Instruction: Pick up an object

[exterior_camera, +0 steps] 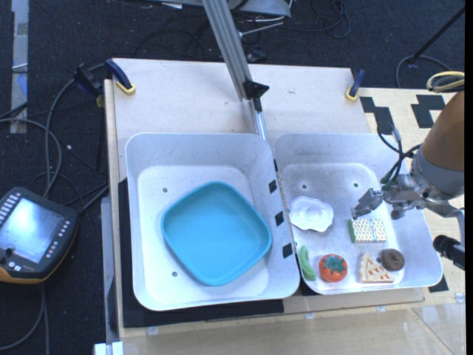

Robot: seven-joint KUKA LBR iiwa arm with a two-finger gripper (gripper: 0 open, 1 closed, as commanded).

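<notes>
Camera view looks down on the tabletop (185, 95), which carries two white bins side by side. Taking the right bin (332, 150) as the landmark: the left bin (148, 154) sits touching its left wall and holds a large blue dish (216, 231). The arm (447, 150) comes in over the right bin's right rim, cut off by the picture edge so that its upper part cannot be followed.

Inside the right bin, a white crumpled piece (310, 214) lies at the middle. A green-and-white dotted block (368, 230) lies toward the right wall, its long axis running left to right. Along the near rim sit a red round toy (333, 267), a wedge like a pizza slice (374, 271) and a small brown ring (392, 259), with a thin green strip (303, 261) by the near-left corner.

The tool (367, 203) hangs just above the dotted block, slightly to its far-left side, so the block looks the likeliest target: a short drop toward the near side would meet it. Whether the tool is spread or pressed together cannot be told; the fingertips blur into dark metal, and nothing is seen pinched. Whether it touches the block is also unclear.
</notes>
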